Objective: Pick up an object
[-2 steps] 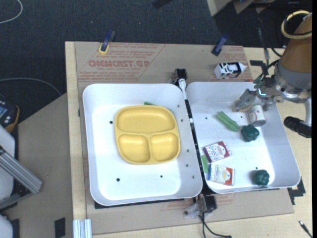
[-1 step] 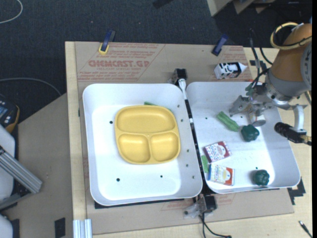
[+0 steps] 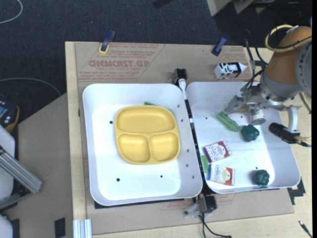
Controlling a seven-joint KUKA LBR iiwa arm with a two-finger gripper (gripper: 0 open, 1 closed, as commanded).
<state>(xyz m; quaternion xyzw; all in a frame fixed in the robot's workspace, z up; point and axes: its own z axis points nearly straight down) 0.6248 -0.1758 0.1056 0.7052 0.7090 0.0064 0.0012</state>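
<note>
A green stick (image 3: 227, 121) lies in my right-hand bin (image 3: 282, 175), near a dark green lump (image 3: 250, 133). My claw (image 3: 242, 104) hangs just above the stick, fingers spread, pinching nothing.

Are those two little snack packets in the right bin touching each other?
Apart. The camera view shows a strip of white bin floor between the red-and-white packet and the packet below it.
</note>
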